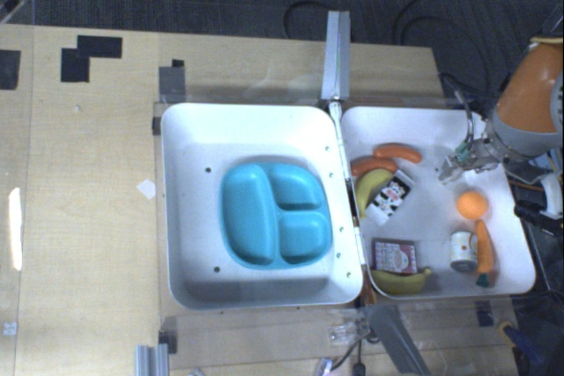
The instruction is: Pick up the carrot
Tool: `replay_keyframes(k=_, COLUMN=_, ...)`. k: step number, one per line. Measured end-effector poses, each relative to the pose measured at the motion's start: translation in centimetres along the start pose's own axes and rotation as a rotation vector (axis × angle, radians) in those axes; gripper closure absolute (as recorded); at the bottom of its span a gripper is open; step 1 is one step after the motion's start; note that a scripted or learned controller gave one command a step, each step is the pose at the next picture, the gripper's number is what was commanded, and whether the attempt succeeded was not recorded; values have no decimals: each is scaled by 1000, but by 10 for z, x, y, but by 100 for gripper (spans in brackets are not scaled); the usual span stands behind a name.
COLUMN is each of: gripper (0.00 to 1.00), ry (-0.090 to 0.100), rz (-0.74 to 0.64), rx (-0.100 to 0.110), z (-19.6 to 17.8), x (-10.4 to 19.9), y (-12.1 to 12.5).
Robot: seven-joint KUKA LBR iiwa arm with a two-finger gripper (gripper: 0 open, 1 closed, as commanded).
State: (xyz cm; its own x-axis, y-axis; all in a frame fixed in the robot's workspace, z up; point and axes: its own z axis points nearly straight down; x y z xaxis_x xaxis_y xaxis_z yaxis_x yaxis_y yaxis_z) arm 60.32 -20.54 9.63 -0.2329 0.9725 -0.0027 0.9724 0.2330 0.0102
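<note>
**Two bins, carrot at the right bin's near right corner**

You have two white bins side by side on the bench. The left bin [185, 189] holds a single thing: a blue divided tray [275, 214], lying in the middle of its floor, with one long compartment on its left and two smaller ones on its right.

The right bin [423, 121] carries all the loose items. The carrot [484, 253] lies along the right wall, close to the near right corner, running roughly front to back with its dark stem end nearest you. Touching its left side is a small white can [462, 250], standing upright. Just behind the carrot sits an orange ball-shaped fruit [472, 205].

Along the left wall you will find a yellow-green banana [368, 186] with a black-and-white card or packet [389, 195] resting against it, and two orange-red sausage-shaped pieces [397, 153] toward the far edge. At the near edge lies a small dark red box [394, 255], and a second banana [401, 280] rests along the front wall.

The gripper [469, 156] hangs over the far right part of the right bin, well apart from the carrot. I cannot tell how its tool end stands; nothing is visibly in it.
</note>
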Motion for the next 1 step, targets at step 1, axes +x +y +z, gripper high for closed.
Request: replay_keyframes(k=1, gripper=0, ry=0, rz=0, rx=0, z=0, x=0, y=0)
